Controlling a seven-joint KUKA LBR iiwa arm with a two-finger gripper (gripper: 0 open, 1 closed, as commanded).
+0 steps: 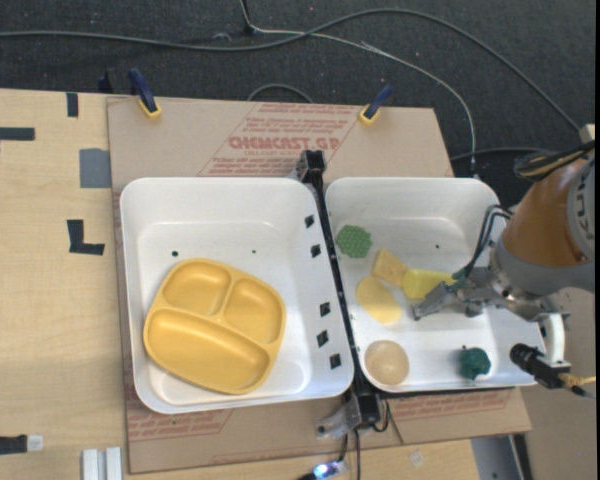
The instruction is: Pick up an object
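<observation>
The right bin (420, 203) holds several small objects. A green textured round piece (353, 240) lies near the divider. Two pale yellow pieces (387, 265) (380, 302) sit beside a brighter yellow piece (418, 284). A beige round object (387, 362) and a dark green object (473, 363) lie along the front wall. My gripper (432, 298) reaches in from the right and sits low in the bin, right against the bright yellow piece. Whether it grips that piece is unclear.
The left bin (140, 208) contains a yellow divided plate (215, 323). A black divider (325, 268) runs between the bins. Both stand on a cardboard sheet (280, 138) clamped at the back. Cables cross the dark floor behind.
</observation>
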